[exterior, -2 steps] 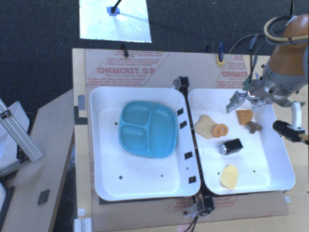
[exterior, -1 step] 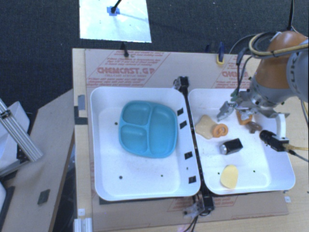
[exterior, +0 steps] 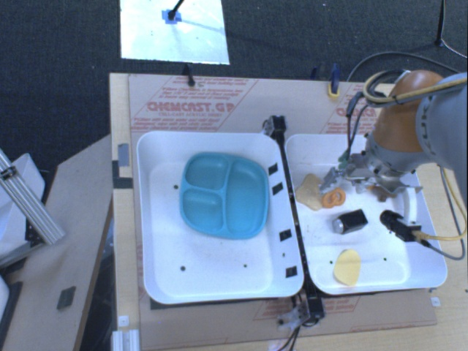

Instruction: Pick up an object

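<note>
Gripper (exterior: 338, 183) hovered low in the right white bin (exterior: 424, 269), just above a small orange ring (exterior: 336, 199); its state was unclear.

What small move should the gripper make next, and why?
Probably a short descent: the gripper hovers in the right bin just above the orange ring, which lies against a tan piece. Nothing is visibly held yet.
</note>
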Robot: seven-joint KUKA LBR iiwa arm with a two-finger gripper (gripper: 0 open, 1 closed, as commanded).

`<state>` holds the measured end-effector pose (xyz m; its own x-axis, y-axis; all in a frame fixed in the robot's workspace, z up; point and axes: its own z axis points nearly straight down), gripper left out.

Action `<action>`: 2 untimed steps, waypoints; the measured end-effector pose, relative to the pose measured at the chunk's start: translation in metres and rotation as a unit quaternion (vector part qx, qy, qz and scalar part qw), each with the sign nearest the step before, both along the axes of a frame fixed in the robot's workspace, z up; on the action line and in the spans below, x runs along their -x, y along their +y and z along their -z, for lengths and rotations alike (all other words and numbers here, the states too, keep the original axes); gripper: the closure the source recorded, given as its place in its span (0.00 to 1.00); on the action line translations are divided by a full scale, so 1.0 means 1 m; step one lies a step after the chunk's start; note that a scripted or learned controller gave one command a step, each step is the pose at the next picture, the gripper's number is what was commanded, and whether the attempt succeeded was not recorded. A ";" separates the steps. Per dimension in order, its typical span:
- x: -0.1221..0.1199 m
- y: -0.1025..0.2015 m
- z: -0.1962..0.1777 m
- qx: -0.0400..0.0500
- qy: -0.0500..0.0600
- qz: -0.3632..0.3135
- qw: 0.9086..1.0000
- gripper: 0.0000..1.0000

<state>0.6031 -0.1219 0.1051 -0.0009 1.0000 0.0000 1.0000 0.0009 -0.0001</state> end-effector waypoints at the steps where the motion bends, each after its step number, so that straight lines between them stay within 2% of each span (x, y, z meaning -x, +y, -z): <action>1: -0.001 0.000 -0.013 0.001 -0.002 0.000 1.000 1.00; 2: -0.001 -0.007 -0.075 0.001 -0.003 0.001 1.000 1.00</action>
